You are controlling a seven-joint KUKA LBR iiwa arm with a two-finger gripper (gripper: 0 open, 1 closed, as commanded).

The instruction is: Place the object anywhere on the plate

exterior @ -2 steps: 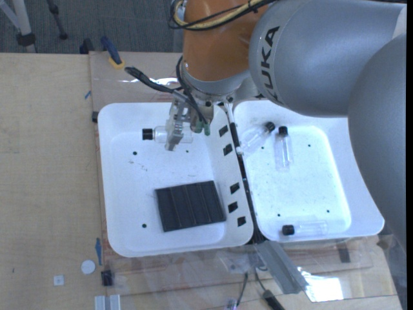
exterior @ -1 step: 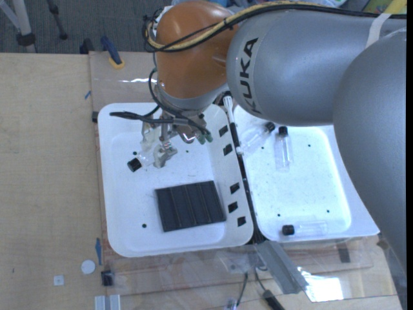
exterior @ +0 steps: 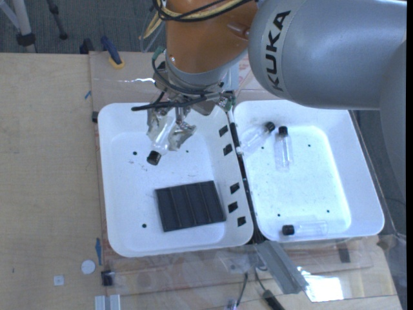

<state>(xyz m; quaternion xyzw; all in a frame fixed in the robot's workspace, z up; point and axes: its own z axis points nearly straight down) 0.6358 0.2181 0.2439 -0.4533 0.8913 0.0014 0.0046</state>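
Gripper (exterior: 169, 129): silvery metal, under an orange band (exterior: 203, 21) and grey arm (exterior: 335, 41) with black "KUKA" lettering. Vial (exterior: 159, 146) at the gripper: clear, black cap. Plate (exterior: 190, 205) below it: dark grey-black, ribbed in strips. Both bins (exterior: 122, 173): white, finely speckled black. Right of gripper, three clear vials (exterior: 282, 148), black caps. Surface (exterior: 45, 173): pale wood.

This looks like a robotics lab: a big grey arm (exterior: 322, 37) marked KUKA reaches over a plain plywood bench (exterior: 45, 173) bearing two shallow white bins (exterior: 116, 237), with clear vials (exterior: 282, 148) in the right one and tripod legs (exterior: 19, 18) on grey carpet beyond the far edge.
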